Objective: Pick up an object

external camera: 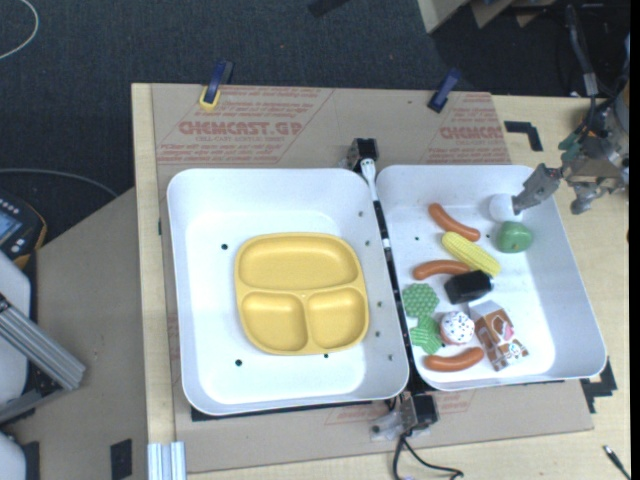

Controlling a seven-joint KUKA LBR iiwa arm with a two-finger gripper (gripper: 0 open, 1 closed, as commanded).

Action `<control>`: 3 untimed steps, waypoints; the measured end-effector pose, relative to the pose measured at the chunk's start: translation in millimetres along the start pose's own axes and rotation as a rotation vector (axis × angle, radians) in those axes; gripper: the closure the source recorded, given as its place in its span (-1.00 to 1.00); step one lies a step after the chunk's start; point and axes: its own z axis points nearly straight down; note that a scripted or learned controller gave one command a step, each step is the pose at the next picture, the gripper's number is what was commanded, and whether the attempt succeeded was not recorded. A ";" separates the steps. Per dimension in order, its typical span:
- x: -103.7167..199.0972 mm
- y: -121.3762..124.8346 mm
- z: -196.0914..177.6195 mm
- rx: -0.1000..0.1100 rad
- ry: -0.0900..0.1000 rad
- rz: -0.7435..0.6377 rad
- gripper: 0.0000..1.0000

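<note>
The right bin (570, 298) holds several toy foods. Among them are an orange sausage (453, 219), a yellow corn cob (470, 252), a green apple (514, 236), a white ball (499, 206) and a black block (467, 287). Lower down lie a second sausage (440, 268), two green pieces (421, 300), a dotted ball (458, 326), a brown packet (499, 336) and a third sausage (452, 360). My gripper (555, 196) hangs over the bin's far right corner, open, with nothing between its fingers. Its left finger (527, 192) is just right of the white ball.
The left bin (200, 228) carries a yellow divided plate (300, 293). Clips (212, 85) (443, 90) hold the cardboard at the back. A black hinge piece (364, 154) sits between the bins. Cables and a device lie at the far left.
</note>
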 end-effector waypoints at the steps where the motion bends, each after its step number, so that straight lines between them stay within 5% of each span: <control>1: 0.7 2.1 -7.8 -0.013 -0.003 -0.004 -1.00; 3: -0.7 14.4 110.0 -0.006 0.000 -0.004 -1.00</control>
